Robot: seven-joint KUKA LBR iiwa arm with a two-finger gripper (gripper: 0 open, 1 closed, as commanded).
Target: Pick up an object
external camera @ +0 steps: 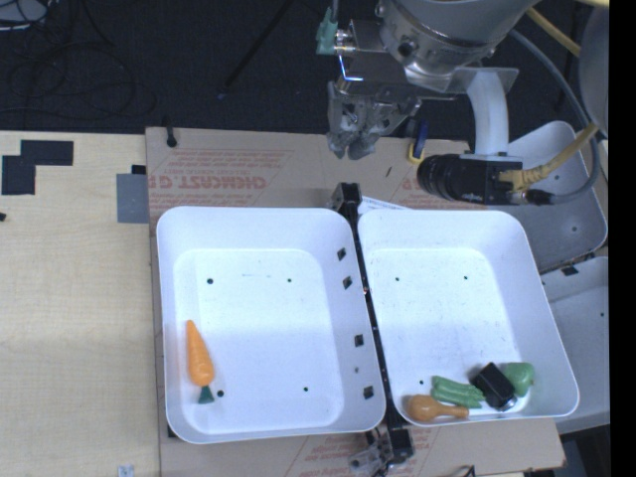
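Grey KUKA arm with orange band (pixel 452 13): enters upper right, above bench's far edge.
Two shallow white plastic bins: left bin (pixel 179 237), right bin (pixel 532 256), side by side.
Two-finger gripper (pixel 358 137): hangs beyond bins' far rims, near dividing line; whether spread or pressed together cannot be told; nothing seen between fingers.
Orange toy carrot with green stem (pixel 199 356): left bin, near-left corner, long axis roughly along bin's left wall.
Cluster in right bin's near corner: green pod-shaped toy (pixel 455 392), black block (pixel 493 385), tan pear-shaped toy (pixel 432 408), touching or just beside each other.
Key relation: all candidates lie well apart from gripper, toward the near side of bench; carrot isolated, likely the easier pick.

bins (pixel 437 237) smooth glossy white plastic, carrot (pixel 199 354) matt orange plastic well below gripper (pixel 360 139), which looks dull grey metal; bench (pixel 70 296) pale matt wood, brown cardboard sheet (pixel 238 172) beside gripper.
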